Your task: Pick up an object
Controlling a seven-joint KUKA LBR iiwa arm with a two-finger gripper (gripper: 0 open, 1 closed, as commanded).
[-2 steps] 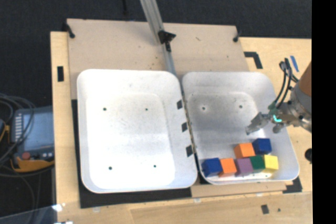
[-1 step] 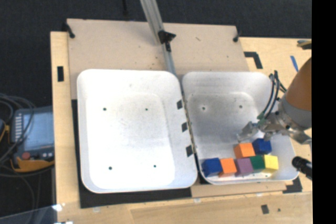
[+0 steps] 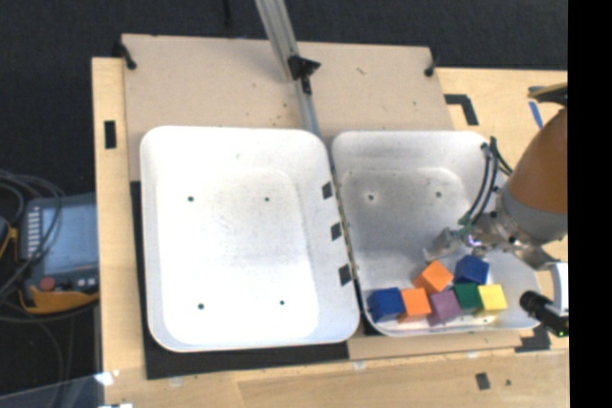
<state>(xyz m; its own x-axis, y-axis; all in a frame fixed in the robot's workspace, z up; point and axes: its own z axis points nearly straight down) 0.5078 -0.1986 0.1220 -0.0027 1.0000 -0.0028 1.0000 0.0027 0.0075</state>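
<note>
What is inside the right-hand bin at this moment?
Small blocks crowd the right bin's near corner: two blue, two orange, purple, green, yellow. The arm covers its right side.

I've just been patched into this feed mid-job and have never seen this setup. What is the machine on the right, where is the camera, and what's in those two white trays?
This is one fixed camera above the bench, looking down at a slant. The grey and orange shape at the right is a robot arm reaching in; its end effector hangs low over the right bin. I cannot tell whether it is open or shut, and nothing is visibly held.

The small coloured blocks lie clustered in that bin's near right corner: a blue block, an orange block, a purple block, a green block, a yellow block, a second orange block and a second blue block just under the end effector.

The left bin shows bare white floor.
</note>
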